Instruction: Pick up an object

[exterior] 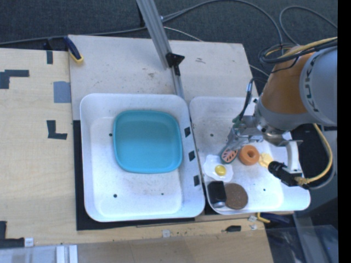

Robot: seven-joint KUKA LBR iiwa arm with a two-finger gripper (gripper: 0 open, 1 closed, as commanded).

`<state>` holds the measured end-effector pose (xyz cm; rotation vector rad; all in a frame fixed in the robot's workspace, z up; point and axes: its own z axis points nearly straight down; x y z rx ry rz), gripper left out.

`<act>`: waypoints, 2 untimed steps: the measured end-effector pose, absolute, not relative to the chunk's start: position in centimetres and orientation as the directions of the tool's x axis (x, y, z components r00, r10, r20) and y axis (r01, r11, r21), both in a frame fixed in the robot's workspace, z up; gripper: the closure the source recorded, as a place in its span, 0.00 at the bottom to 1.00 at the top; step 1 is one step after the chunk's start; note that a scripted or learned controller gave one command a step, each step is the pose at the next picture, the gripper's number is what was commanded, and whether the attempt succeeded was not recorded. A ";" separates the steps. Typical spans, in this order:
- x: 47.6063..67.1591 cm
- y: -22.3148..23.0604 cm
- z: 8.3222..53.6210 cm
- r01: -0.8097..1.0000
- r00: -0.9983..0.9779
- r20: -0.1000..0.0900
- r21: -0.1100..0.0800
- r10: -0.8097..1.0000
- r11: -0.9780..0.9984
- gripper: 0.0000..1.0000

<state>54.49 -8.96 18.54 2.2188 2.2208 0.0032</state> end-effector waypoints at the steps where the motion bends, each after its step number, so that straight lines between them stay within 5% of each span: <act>1: 53.7 -9.4 23.4 1.000 0.000 0.000 0.004 1.000 0.000 1.00; 2: 53.8 -9.4 28.6 1.000 0.000 0.000 0.004 1.000 0.000 1.00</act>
